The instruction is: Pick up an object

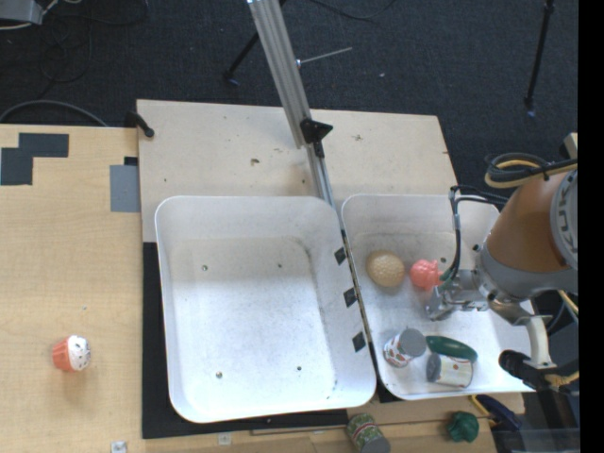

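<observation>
In the right bin [396,217] lie a tan ball [385,269], a small pink-red ball [425,273], a small can with a red and white label [404,347], a dark green oblong piece [452,347] and a pale cylinder [449,372]. My gripper [445,300] is low in this bin, just right of and below the pink-red ball and above the green piece. The grey and orange arm [528,234] reaches in from the right.
The left bin [189,217] lies beside it. A slanted metal rail [288,83] runs down to the divider between the bins. A red and white toy [72,354] lies on the wooden surface at left. A dark can [363,432] and a green object [461,427] sit below the right bin.
</observation>
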You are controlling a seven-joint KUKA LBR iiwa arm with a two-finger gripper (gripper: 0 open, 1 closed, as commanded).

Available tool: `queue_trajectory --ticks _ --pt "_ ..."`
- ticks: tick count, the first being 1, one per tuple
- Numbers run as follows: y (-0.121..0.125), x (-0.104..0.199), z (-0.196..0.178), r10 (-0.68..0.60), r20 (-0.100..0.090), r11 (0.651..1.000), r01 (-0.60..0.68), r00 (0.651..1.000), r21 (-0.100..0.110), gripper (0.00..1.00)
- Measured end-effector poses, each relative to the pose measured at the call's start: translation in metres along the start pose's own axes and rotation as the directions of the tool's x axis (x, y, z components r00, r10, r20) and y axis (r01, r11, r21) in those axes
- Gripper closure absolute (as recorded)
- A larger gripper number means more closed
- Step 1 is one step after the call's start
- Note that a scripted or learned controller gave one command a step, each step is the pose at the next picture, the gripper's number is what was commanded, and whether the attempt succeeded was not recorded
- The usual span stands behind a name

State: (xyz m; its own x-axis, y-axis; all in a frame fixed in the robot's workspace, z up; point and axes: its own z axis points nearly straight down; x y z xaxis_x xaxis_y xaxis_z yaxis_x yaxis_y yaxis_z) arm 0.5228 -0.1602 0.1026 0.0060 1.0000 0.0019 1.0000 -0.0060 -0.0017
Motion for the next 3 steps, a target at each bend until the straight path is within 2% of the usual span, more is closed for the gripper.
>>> queue_trajectory --ticks 1,3 --pt "0.008 0.0 -0.06 -0.007 0.003 1.0 0.007 1.0 -0.005 1.0" --pt "0.011 -0.002 -0.154 -0.007 0.003 1.0 0.007 1.0 -0.005 1.0"
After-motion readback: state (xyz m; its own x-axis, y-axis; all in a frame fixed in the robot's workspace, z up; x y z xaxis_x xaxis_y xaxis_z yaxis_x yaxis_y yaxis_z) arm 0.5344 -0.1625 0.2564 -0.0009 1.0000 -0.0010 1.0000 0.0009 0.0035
